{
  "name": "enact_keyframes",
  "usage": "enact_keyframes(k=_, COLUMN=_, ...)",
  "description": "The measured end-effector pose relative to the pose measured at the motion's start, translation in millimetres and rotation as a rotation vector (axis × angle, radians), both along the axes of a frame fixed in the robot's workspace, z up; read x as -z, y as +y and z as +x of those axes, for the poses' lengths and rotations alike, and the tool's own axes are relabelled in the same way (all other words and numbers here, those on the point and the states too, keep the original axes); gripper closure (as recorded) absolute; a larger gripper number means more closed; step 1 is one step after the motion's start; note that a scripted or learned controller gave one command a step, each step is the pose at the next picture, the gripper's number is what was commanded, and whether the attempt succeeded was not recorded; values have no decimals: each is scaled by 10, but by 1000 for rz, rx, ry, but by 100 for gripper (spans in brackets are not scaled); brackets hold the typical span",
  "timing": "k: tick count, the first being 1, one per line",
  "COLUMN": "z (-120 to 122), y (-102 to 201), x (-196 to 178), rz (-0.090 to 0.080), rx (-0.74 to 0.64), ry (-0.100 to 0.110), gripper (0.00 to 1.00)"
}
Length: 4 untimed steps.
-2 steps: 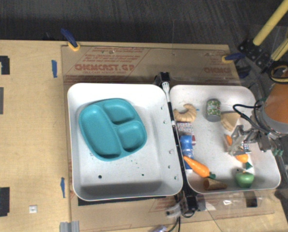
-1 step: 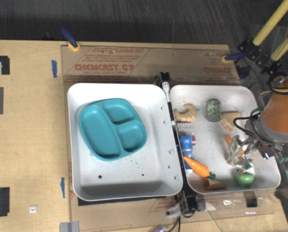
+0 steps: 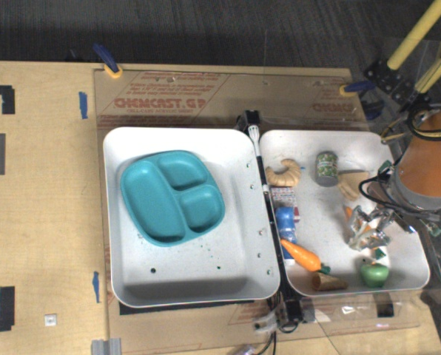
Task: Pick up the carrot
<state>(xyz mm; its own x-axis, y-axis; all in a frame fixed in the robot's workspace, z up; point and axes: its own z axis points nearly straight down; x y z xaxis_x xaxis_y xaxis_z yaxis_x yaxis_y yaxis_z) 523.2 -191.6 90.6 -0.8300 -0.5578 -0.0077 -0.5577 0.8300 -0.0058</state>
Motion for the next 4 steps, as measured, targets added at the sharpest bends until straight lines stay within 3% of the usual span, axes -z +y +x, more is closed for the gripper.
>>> enact_keyframes(k=1, z=7, y=-9, x=7, rz=-1, rx=1, ry=-4, gripper=0)
enact_keyframes(k=2, z=-186, y=128, x=-53, rz=-10, rx=-62, ry=-43, gripper=0)
enact_keyframes(k=3, z=-202, y=224, x=-47, rz=-14, rx=-235, ry=-39, gripper=0)
enact_keyframes(k=4, z=-215, y=252, x=-135, rz=-8, rx=-234, ry=-32, gripper=100)
